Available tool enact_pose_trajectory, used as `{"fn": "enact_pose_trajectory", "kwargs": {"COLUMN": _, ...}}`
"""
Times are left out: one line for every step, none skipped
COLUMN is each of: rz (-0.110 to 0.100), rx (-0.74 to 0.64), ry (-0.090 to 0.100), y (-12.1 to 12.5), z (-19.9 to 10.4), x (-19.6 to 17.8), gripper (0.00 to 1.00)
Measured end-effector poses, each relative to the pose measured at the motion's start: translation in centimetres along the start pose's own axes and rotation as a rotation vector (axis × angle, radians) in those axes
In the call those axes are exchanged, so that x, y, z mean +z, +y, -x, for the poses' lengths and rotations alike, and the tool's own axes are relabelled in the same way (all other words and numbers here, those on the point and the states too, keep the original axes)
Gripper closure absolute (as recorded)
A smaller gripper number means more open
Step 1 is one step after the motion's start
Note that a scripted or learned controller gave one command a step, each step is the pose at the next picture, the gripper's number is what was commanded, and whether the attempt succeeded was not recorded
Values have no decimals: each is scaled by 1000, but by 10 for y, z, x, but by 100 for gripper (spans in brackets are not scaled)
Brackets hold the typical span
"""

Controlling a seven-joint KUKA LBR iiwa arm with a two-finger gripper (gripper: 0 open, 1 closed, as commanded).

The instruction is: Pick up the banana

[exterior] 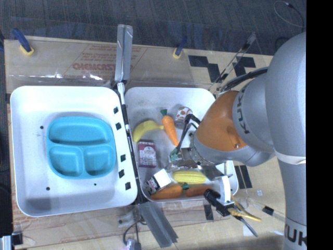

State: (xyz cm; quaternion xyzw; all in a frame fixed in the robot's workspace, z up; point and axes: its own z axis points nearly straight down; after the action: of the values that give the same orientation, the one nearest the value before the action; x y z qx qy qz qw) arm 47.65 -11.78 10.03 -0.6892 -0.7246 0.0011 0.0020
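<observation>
One fixed camera above the bench, looking down at a slant

It takes in both white bins, the left bin (31,139) and the right bin (156,95), side by side from fairly near, with the arm (270,108) entering from the frame's right

You will note the arm (283,103) has smooth, rounded light-grey casings. An orange band (221,126) encircles it above the wrist and bears part of dark lettering at its upper edge. Below the band, your wrist assembly (195,155) is dark metal with thin black cables looping alongside.
</observation>
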Motion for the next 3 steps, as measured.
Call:
{"fn": "enact_pose_trajectory", "kwargs": {"rz": 0, "rx": 0, "ry": 0, "y": 0, "z": 0, "x": 0, "gripper": 0}}
{"fn": "enact_pose_trajectory", "kwargs": {"rz": 3, "rx": -34, "ry": 0, "y": 2, "z": 13, "x": -33, "gripper": 0}}
{"fn": "enact_pose_trajectory", "kwargs": {"rz": 0, "rx": -106, "ry": 1, "y": -3, "z": 50, "x": 9, "gripper": 0}}
